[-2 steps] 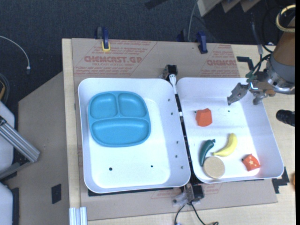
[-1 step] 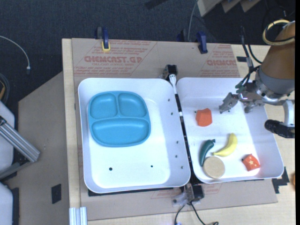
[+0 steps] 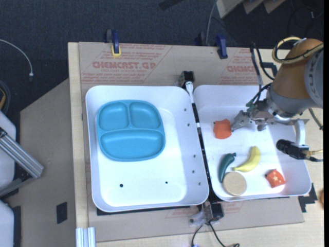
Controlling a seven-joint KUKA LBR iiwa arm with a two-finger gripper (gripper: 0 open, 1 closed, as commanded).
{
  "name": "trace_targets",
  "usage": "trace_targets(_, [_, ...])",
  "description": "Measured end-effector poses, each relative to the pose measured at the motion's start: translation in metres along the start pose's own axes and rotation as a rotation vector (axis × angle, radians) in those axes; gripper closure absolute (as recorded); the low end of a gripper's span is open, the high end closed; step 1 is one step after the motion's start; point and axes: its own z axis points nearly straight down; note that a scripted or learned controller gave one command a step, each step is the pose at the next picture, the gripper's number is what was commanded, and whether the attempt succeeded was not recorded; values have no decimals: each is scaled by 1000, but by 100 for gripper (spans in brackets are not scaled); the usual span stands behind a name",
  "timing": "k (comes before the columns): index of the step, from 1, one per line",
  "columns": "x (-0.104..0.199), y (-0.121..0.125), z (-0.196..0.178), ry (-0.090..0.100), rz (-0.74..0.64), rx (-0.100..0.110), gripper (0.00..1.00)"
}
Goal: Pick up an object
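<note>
A brown board tabletop (image 3: 154,60) on dark carpet carries two white bins; the left bin (image 3: 149,189) holds a blue divided plate (image 3: 131,130). In the right bin (image 3: 205,102), the end effector (image 3: 237,122) is seen just beside an orange object (image 3: 222,129), at its right; whether it is open cannot be told. "CHEMCAST GP" is printed in red on the board.

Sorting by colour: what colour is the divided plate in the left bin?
Light blue; the divided plate shows clearly in the camera view.

Two white bins (image 3: 149,189), one blue divided plate (image 3: 131,130), one banana (image 3: 248,160), one green pepper (image 3: 225,165), one round tan disc (image 3: 235,183), two orange-red pieces (image 3: 222,129)
</note>
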Motion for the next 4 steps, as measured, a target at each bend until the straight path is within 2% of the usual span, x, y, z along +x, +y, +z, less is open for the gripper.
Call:
trace_targets(1, [-1, 1, -15, -2, 1, -7, 100])
trace_targets(2, [-7, 5, -60, -5, 1, -13, 100])
trace_targets(3, [-10, 0, -123, -6, 1, -15, 100])
trace_targets(4, [-10, 1, -160, -5, 0, -13, 100])
